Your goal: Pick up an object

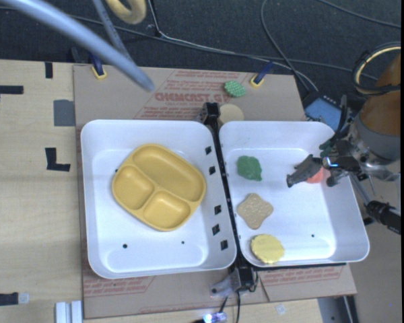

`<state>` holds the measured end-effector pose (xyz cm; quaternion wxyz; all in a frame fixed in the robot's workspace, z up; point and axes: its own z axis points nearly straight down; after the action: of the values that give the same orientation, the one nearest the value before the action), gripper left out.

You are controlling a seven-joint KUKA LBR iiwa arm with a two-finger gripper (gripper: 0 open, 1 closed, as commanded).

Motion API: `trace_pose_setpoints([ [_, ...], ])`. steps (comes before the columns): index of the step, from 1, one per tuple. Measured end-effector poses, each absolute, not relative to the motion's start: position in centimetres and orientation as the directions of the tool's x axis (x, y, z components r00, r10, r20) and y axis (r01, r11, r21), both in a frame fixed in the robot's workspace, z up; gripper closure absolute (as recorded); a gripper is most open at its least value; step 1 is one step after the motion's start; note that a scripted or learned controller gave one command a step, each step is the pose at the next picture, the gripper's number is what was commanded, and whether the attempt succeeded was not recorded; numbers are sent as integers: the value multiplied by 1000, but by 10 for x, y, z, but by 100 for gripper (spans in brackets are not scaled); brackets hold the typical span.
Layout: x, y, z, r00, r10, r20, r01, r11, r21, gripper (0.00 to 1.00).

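The right bin (337, 247) holds a green broccoli-like piece (249, 167), a tan waffle-shaped cookie (254, 210) and a round yellow piece (266, 248). A small orange-red piece (315, 175) lies near the bin's right side. My gripper (313, 173) hangs low over the right side of this bin, right at the orange-red piece, and its dark body covers part of that piece. The green, tan and yellow pieces sit well to its left.
The left bin (101, 247) carries a yellow divided plate (159, 186). Behind the bins, on the cardboard, lie a small green piece (234, 88) and a tan disc (231, 112). A grey pole (74, 29) crosses the top left, and cables run along the back.
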<state>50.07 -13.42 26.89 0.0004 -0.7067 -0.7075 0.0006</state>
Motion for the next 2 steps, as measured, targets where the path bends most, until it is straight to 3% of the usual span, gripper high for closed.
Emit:
trace_pose_setpoints([
  [2, 503, -131, 152, -1, 1000, 1, 1000, 1, -6, 0],
])
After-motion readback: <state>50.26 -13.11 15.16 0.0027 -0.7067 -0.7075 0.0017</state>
